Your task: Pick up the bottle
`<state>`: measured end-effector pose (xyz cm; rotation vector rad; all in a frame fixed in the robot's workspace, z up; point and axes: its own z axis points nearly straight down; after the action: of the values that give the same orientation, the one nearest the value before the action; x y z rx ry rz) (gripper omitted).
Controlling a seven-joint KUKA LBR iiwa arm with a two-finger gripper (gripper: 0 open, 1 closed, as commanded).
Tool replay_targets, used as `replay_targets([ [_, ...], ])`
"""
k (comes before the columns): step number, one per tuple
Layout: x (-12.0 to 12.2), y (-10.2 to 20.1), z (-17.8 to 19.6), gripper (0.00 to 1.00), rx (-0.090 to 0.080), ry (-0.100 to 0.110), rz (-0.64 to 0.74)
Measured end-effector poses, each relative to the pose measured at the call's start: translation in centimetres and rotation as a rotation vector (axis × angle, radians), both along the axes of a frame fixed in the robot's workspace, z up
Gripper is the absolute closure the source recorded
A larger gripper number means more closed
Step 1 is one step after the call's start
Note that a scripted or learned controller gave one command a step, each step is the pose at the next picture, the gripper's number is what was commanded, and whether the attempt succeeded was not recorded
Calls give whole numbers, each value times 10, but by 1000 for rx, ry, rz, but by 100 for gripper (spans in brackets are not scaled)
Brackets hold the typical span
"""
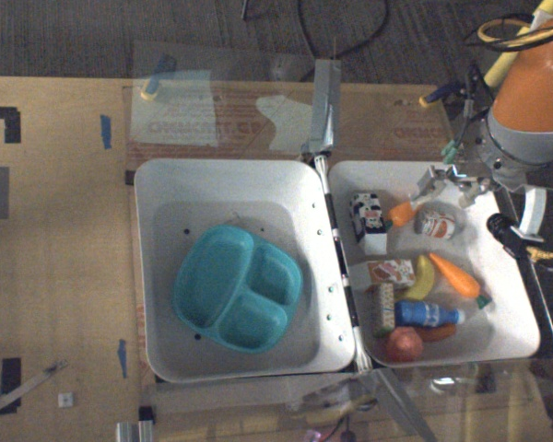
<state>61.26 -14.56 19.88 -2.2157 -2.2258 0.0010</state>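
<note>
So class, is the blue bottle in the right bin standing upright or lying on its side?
Lying on its side. The bottle stretches flat across the floor of the right bin, its white cap pointing right.

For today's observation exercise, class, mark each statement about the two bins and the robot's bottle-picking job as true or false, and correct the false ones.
1. The teal divided plate lies in the left bin. True.
2. The blue bottle lies on its side in the right bin. True.
3. The gripper holds the bottle. False: it hangs near the right bin's far edge, apart from the bottle, which lies near the front.
4. The toy carrot lies in the left bin. False: it is in the right bin.
5. A red apple sits beside the bottle. True.
</note>
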Motion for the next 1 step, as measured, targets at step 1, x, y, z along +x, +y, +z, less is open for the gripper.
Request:
replay_targets([
  [1,-22,-41,-105,0,-1,-3,-224],
])
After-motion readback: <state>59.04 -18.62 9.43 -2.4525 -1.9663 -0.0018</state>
